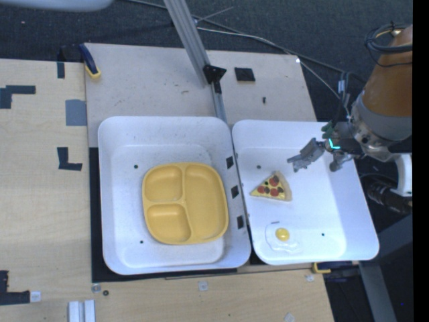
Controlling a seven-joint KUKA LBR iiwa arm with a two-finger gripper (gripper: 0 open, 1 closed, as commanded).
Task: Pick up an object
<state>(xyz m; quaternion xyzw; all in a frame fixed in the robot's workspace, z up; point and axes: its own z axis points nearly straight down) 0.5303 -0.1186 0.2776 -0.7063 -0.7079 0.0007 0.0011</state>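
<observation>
From my seat, the gripper (312,154) hangs over the right bin (348,200) with its fingers spread a little and nothing between them; the pizza slice (272,188) lies flat on the bin floor just beside it, at about seven o'clock. I judge the slice a light, stiff toy, thin and low, so I'd pinch across its two straight sides near the crust. The fried egg (281,236), at six o'clock from the slice, looks flatter and harder to grip.
</observation>
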